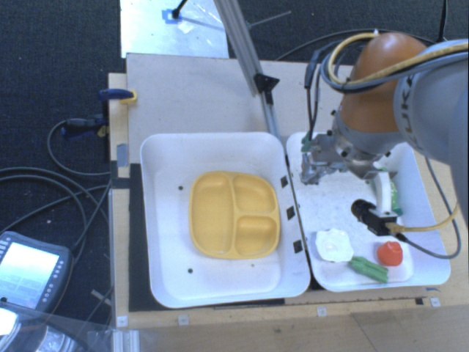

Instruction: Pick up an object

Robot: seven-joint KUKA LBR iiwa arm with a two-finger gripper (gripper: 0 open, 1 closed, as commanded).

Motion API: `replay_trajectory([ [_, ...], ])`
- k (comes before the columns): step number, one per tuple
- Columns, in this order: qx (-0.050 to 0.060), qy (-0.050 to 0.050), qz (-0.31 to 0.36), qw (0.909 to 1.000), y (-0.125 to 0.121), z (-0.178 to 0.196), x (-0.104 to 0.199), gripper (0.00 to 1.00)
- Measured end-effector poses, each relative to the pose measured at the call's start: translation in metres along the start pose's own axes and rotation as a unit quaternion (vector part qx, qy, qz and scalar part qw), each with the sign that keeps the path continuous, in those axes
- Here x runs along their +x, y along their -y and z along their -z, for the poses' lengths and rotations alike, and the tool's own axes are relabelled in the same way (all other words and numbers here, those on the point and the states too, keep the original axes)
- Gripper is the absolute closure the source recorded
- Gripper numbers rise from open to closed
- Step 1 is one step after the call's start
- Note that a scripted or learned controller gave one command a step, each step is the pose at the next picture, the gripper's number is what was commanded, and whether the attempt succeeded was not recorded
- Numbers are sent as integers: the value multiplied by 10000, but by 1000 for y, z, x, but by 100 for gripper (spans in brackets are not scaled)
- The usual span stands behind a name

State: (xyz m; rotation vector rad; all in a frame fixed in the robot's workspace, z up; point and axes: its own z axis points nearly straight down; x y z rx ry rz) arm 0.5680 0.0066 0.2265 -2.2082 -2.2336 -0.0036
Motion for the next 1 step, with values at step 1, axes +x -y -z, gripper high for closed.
replay_trajectory([
  [1, 2, -3, 0, 10000, 13, 7, 44, 100],
])
